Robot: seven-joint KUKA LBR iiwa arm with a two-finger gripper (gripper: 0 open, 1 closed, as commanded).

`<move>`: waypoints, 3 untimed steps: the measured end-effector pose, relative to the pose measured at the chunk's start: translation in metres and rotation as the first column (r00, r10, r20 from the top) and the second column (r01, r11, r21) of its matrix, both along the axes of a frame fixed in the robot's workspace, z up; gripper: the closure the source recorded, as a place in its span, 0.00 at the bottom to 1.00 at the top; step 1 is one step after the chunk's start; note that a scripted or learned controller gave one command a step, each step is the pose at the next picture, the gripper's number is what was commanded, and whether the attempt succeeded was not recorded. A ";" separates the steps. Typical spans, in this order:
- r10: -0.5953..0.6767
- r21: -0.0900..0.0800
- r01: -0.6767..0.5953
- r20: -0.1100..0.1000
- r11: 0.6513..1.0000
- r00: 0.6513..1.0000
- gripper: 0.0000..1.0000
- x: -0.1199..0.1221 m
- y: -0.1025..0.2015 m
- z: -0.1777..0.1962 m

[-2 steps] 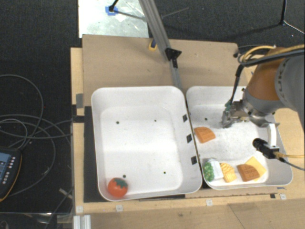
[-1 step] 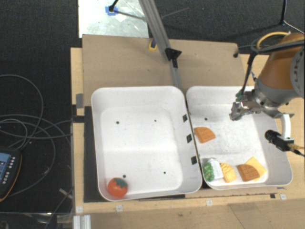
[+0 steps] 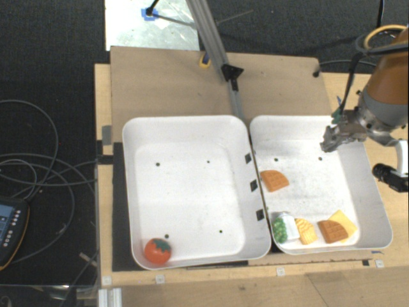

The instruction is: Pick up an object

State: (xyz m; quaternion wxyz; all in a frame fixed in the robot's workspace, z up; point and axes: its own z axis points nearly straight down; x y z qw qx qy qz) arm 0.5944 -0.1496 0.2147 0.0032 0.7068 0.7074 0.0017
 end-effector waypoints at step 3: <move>0.011 0.004 -0.011 -0.006 1.000 1.000 1.00 0.001 0.116 0.045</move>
